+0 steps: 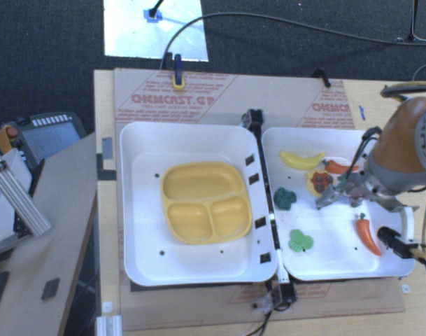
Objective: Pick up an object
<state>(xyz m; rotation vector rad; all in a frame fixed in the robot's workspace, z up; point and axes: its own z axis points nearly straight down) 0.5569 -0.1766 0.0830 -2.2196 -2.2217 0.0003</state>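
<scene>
The gripper (333, 193) sits low in the right bin (324, 261), right over a small cluster of toy food, and the likeliest target is the red-and-yellow piece (320, 181) just up and left of the fingers. What that piece is exactly, I can't say; it's small and partly covered. Whether the fingers are spread or pressed together I cannot tell either, since the wrist body masks them.

Just above sits a yellow banana (301, 159), and an orange-red piece (336, 166) pokes out beside the wrist, cut off by the arm. Left of the fingers lies a dark green broccoli-like toy (285, 199); below and left, a lighter green leafy one (301, 241); below and right, an orange carrot (367, 235) with a green tip.

To do this well, I'd judge the fingers need to straddle one item only and come straight down, because the crowding invites a pinch on two things or a nudge that slides the target away.

Farther left, across the divider, the left bin (143, 187) holds a yellow three-compartment tray (203, 201). Both bins rest on the counter (226, 93).
</scene>
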